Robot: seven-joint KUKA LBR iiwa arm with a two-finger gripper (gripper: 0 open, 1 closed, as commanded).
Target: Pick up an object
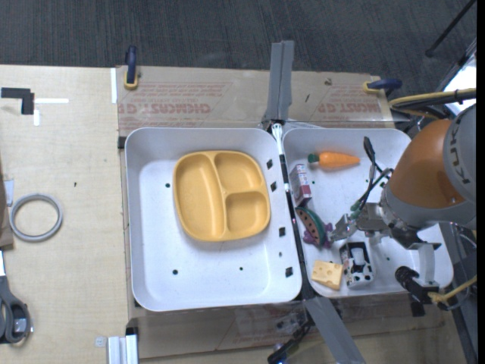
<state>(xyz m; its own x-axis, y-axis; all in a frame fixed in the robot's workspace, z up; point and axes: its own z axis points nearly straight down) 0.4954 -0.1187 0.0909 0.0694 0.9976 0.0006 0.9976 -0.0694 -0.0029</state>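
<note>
Starting at the far left on the wooden bench (68, 279): a grey ring of tape (34, 217) lying flat, with a pair of scissors (11, 321) below it at the picture's edge. Further right, sitting in the left bin (151, 279): a yellow divided plate (222, 196), right way up, three compartments, nothing in them, set a little above the bin's middle. Above the bins, clipped to the brown cardboard backing: a blue clamp (131, 67). Between the two bins, running up and away: a grey bar (280, 82).

Crossing into the right bin (394, 139), where all the loose pickable things lie. Near the dividing wall, a small red-and-white packet (301, 182); just below it, a purple-and-green toy (311, 226). Near the top, an orange carrot (333, 159), lying on its side, green end pointing left. Close to the front wall, a yellow cheese wedge (327, 274). Just right of the cheese, a black-and-white piece (356, 264); cannot tell whether a loose thing or part of the tool.

Reaching in from the right over this bin: the grey arm (424, 173) with its orange band, and the gripper (355, 235) low over the bin floor, between the purple-and-green toy and the black-and-white piece. Cannot tell whether clenched or released, nor whether grasping anything; too cluttered and small to make out.
</note>
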